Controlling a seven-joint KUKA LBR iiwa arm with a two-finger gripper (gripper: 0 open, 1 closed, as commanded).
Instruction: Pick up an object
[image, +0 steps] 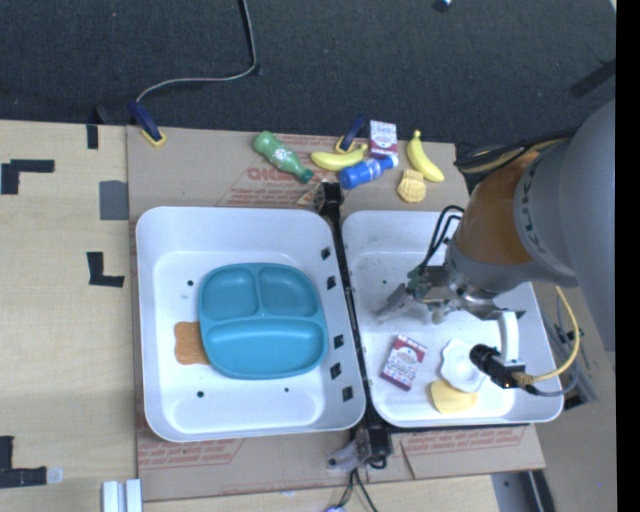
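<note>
My gripper (412, 309) hangs low over the middle of the right bin (380, 240), its fingers spread open with nothing between them. Just below it lies a small red carton (403, 361) on the bin floor. To the carton's right sit a white round piece (459, 364) and a yellow piece (452, 397), near the bin's front right corner. A black fitting with a cable (490, 362) on the arm overlaps the white piece.
The left bin (160, 240) holds a blue divided plate (262, 320) with an orange piece (186, 343) tucked under its left edge. Behind the bins lie a green bottle (281, 156), two bananas (423, 158), a blue item (361, 173) and a small carton (383, 136).
</note>
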